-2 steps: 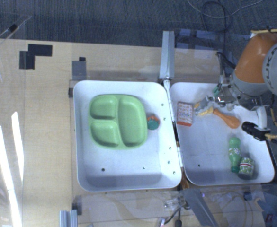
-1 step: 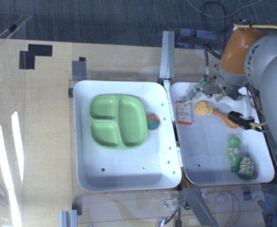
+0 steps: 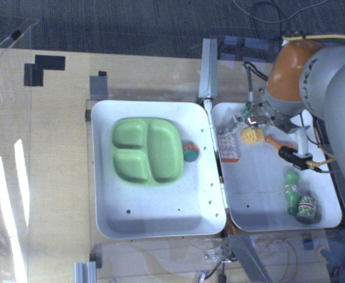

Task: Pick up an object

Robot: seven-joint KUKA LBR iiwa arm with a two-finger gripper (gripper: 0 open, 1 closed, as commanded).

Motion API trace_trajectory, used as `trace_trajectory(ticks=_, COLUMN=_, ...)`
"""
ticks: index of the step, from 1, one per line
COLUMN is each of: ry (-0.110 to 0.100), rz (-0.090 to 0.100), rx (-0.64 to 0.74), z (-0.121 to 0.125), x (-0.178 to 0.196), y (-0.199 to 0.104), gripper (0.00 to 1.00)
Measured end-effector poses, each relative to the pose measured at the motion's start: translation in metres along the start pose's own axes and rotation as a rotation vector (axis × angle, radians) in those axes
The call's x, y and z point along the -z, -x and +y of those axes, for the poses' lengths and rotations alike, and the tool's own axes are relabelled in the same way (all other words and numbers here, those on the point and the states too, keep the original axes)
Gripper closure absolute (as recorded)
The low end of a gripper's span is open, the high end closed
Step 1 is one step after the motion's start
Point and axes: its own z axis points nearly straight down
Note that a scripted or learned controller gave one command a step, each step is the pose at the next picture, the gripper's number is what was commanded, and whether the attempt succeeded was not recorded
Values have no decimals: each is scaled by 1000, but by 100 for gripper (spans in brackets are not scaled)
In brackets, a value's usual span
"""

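Tool (image 3: pixel 250 120) above yellow corn (image 3: pixel 252 135), red packet (image 3: pixel 227 147) beside, green bottle (image 3: pixel 292 190) apart

Two shallow white bins sit side by side on the wooden bench (image 3: pixel 54 158). A metal divider post (image 3: pixel 207 69) stands behind their junction. Black cable (image 3: pixel 266 7) loops on dark floor.

We read this as probably a robotics lab: wooden bench (image 3: pixel 54 158), two white bins (image 3: pixel 160 226), loose cables (image 3: pixel 266 7), grey carpet (image 3: pixel 101 16).
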Motion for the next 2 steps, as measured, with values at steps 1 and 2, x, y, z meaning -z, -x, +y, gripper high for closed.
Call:
trace_trajectory(ticks=1, ry=-10, rz=12, rx=-24, z=17, x=-2, y=25, gripper=0)
trace_trajectory(ticks=2, ry=1, rz=5, rx=-98, z=-20, x=0, y=22, gripper=0)
